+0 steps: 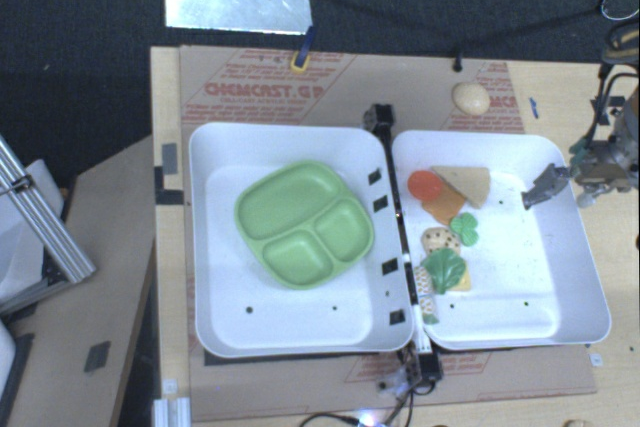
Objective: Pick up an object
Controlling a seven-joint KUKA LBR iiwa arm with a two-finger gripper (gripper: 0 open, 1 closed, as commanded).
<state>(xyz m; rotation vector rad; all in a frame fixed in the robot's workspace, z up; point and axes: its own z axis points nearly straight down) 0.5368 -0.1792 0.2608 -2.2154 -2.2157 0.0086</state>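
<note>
White plastic, two shallow bins side by side on the bench. Left bin (215, 215) holds a green sectioned plate (305, 223). Right bin (560, 265) holds the pickable items, all clustered against its left wall: a red piece (426, 183) touching a tan wedge (466, 183), an orange piece (445, 205) just below them, then a speckled cookie-like piece (435, 239), a small green piece (466, 231) and a leafy green piece (444, 268) lying partly over something yellow (460, 281).

Gripper (545, 185) sits over the far right part of the right bin, arm entering from the right edge. Jaw state: cannot tell; the fingers read as one dark shape at this angle, nothing visibly between them.

Key relation: the cluster lies to the left of the gripper, with bare bin floor between. Nearest candidate is the tan wedge, roughly level with the gripper and near it; its long axis runs left-right, pointed tip toward the red piece. Judgement: next move needs a leftward travel, then descent. The pieces touch, so a clean single grasp looks uncertain.
</note>
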